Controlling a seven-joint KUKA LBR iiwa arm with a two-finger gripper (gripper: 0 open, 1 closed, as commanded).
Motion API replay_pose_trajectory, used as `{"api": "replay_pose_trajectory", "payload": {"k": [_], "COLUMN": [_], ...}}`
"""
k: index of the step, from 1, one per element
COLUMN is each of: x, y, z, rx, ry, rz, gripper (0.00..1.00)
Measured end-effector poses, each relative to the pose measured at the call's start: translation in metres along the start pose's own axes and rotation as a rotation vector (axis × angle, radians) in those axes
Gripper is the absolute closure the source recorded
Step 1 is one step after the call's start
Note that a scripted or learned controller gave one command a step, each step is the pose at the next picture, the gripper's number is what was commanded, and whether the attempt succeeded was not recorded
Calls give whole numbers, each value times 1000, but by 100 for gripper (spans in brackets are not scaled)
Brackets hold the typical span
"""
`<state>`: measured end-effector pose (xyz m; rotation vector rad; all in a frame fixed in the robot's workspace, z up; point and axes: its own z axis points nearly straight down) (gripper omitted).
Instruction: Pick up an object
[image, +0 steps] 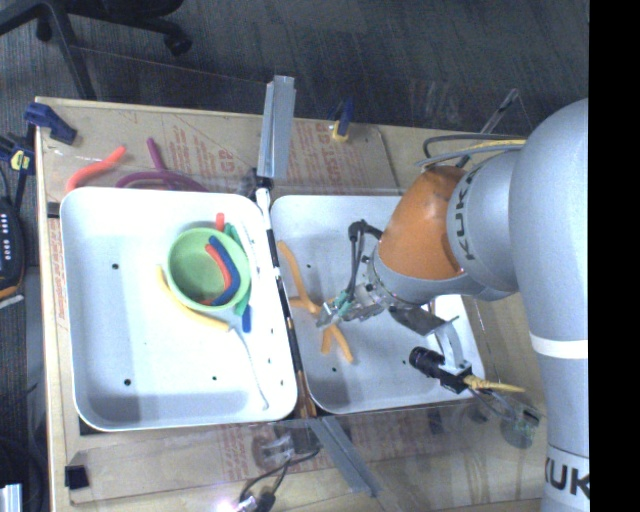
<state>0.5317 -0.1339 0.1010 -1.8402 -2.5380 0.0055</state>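
Jaws sit low in the right bin (400, 207), about mid-frame, right in among a loose scatter of orange strips (338, 343). Can't honestly tell if they're spread or pinched together, since the wrist clutters that exact spot. One strip lies just below them, and a longer strip (289, 268) runs up and to the left along the bin's wall. Those look like the likely pick, but nothing shows as gripped.

Further out, the orange-banded arm (430, 240) hangs over the upper right part of that bin. The left bin (100, 300) holds a green bowl (197, 262) with red, blue and yellow pieces in and under it, well apart from the action. Both bins rest on the table (180, 450).

What could go wrong: the strips look thin and lie flat, so the jaws could skate over one and come up with nothing. They could also nip two overlapping strips and lose both on the lift. The longer strip by the wall could just get shoved against it.

Hard to make out: the contact point itself, plus whatever lies under the arm.
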Motion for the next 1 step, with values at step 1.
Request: {"api": "replay_pose_trajectory", "payload": {"k": [1], "x": [69], "y": [58], "z": [-91], "rx": [-7], "ry": [-5], "rz": [-234], "gripper": [100]}}
